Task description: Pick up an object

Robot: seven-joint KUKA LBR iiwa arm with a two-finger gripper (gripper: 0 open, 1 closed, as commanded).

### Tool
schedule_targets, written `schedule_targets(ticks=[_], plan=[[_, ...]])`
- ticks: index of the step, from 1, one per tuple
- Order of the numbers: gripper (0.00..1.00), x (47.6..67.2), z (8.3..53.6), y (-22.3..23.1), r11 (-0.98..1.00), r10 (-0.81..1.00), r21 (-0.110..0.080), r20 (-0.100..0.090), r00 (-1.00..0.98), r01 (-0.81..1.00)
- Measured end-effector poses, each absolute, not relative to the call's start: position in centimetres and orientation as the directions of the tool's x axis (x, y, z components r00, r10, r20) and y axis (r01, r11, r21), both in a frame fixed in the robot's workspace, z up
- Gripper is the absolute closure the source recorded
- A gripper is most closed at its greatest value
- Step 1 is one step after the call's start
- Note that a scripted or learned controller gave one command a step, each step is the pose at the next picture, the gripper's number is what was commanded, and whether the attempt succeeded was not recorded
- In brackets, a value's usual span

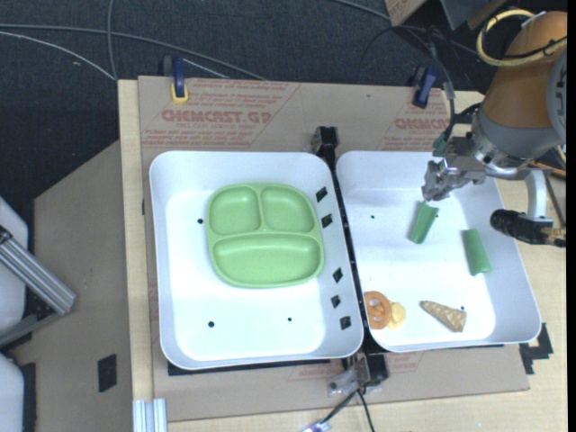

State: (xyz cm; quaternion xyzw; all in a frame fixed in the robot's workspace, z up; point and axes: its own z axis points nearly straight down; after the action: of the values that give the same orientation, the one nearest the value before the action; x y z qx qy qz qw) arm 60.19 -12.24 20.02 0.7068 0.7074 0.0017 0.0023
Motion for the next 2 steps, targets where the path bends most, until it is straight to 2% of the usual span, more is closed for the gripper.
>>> schedule_targets(ticks=[1, 2], plan=[[1.00, 61.1, 26.3, -12.5, 0.001, 1.000, 0.008, -0.002, -0.001, 1.000], [1.00, 60.8, 26.3, -8.1, 0.005, 1.000, 0.000, 0.002, -0.005, 1.000]])
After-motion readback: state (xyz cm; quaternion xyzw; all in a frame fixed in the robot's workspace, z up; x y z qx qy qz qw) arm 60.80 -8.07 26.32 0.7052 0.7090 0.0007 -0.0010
